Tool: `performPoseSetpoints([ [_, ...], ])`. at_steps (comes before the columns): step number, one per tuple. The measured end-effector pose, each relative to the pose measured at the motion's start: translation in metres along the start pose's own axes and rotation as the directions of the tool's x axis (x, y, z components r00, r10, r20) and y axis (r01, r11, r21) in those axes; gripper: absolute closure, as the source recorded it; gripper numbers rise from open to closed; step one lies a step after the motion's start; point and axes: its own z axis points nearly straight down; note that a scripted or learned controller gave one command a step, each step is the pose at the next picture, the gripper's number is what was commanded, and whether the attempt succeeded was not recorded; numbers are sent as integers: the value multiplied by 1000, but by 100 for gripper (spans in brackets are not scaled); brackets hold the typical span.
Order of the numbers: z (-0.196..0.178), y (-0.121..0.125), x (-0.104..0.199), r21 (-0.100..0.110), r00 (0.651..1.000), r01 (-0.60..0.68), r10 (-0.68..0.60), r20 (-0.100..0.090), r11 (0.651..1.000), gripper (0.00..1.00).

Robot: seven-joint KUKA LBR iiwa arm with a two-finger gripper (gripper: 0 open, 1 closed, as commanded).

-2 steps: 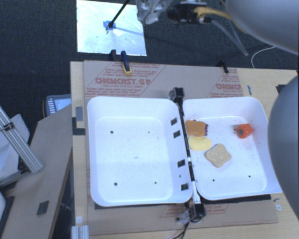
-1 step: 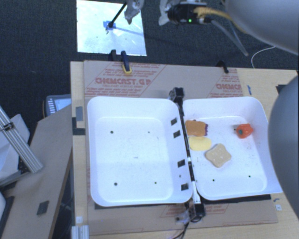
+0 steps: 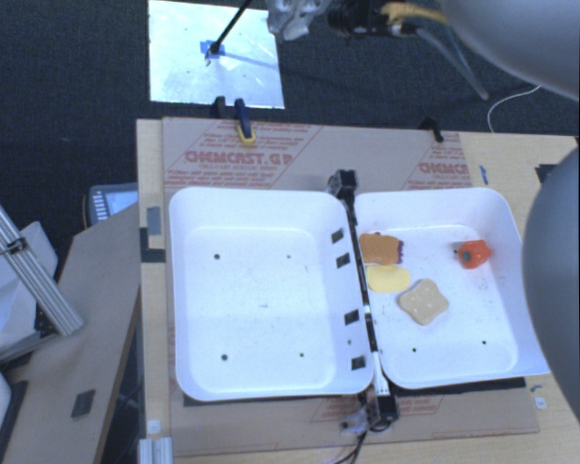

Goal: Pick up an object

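Above the far edge of the bench, beyond both bins, my gripper point(image 3: 292, 20) sits at the top of the camera view, over the dark floor and beside a shiny metal sheet point(image 3: 217, 72). From this angle I cannot tell whether the gripper is spread or pressed together. My grey arm point(image 3: 521, 41) runs in from the upper right corner, and a further grey section of it covers the right border beside the right bin point(image 3: 507, 227). The items available for picking all lie in the right bin, well apart from the gripper. An orange-brown slice point(image 3: 379, 248) with a purple edge lies against the bin's left wall. A flat yellow piece point(image 3: 388, 279) lies just below it, touching or nearly touching. A tan square piece point(image 3: 423, 302) lies just right of and below the yellow piece. A small red item point(image 3: 472, 254) with a green patch on it lies apart from these three, nearer the bin's right wall. The left bin point(image 3: 263, 299) adjoins the right bin, and a row of black clips point(image 3: 349, 290) runs along the join. Both bins rest on a brown cardboard sheet point(image 3: 299, 145) printed with red lettering. A black and yellow clamp point(image 3: 243, 125) grips the far edge of that sheet.
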Motion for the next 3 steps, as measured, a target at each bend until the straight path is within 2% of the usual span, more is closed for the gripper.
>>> performPoseSetpoints([
  [1, 0, 0, 0, 1, 1000, 1, -1, 0, 1000, 0],
  [2, -11, 0, 1, -2, 1000, 5, -5, -1, 1000, 100],
  [3, -11, 0, 1, -1, 1000, 6, -6, 0, 1000, 0],
])
